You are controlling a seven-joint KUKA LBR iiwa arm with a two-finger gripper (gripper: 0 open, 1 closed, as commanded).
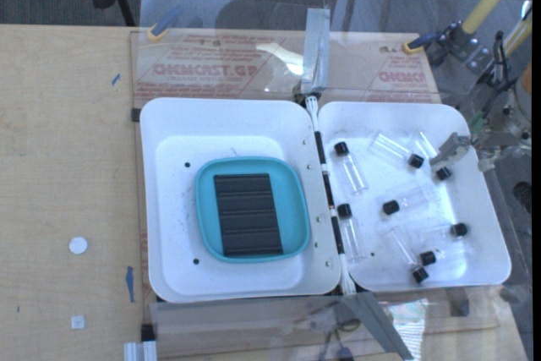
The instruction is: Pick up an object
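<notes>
Two white bins sit side by side on the tabletop, and the action is all over on the right. The left bin [169, 139] carries a teal tray [207, 207] with a dark ribbed insert [247, 216] lying flat in its middle. The right bin [372, 118] holds a scatter of clear vials with black caps, and they are hard to read: the glass nearly vanishes against the white floor, so the caps do most of the telling.

One vial [348, 169] lies near the bin's left wall, cap toward the far edge. Another vial [348, 228] lies just below it along the same wall. A vial [397, 152] lies slanted near the middle of the far half, cap toward the right. A fourth [406, 203] sits near the center, and a few more cluster toward the near right corner, caps at roughly [459, 229], [427, 258] and [419, 274]; their bodies overlap, and I can't count them cleanly.

At the right edge of that bin a grey metal piece, probably the gripper [452, 150], reaches in over the rim. It's small, blurred and mixed up with cables and brackets behind it. A black cap [443, 173] lies just beside its tip, touching or nearly so, too close to call. Whether the fingers are spread or closed, I cannot tell, and nothing is clearly seen between them.

Clear plastic sheets stand along the far edge behind the bins.
</notes>
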